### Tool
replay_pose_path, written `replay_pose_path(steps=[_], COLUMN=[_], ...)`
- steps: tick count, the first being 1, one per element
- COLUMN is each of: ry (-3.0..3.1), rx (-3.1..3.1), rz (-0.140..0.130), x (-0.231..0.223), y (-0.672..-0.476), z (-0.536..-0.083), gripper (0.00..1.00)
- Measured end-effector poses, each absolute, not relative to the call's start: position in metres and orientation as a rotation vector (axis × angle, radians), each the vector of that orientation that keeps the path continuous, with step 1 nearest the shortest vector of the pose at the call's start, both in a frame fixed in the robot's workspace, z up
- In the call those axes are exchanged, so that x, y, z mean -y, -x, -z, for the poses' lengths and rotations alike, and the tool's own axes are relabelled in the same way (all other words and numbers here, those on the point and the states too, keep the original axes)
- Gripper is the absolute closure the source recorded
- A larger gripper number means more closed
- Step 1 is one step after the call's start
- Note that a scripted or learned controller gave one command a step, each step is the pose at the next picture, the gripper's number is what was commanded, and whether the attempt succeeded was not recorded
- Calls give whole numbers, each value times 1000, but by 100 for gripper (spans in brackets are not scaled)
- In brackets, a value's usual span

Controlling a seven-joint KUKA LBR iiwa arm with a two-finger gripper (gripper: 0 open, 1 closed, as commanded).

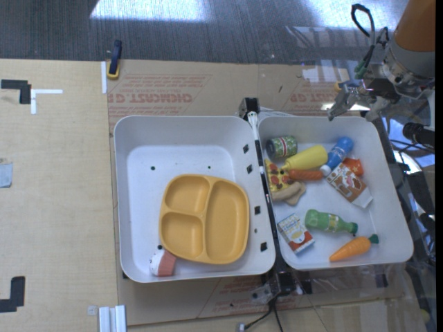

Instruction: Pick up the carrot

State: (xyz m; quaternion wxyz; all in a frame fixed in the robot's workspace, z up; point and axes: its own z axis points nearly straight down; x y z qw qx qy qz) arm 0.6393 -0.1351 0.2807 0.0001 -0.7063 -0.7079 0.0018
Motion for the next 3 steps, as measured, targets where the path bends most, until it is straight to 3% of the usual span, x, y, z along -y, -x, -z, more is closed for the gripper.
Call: replay_pose_path(steps=[1,2,3], ry=[2154,1891,1363], rx=[2294,2515,2834], rz=[-4,-5,-4], x=[200,223,222], y=[-654,-602,-583], z=[-400,-449,-442], gripper=[0,0,0])
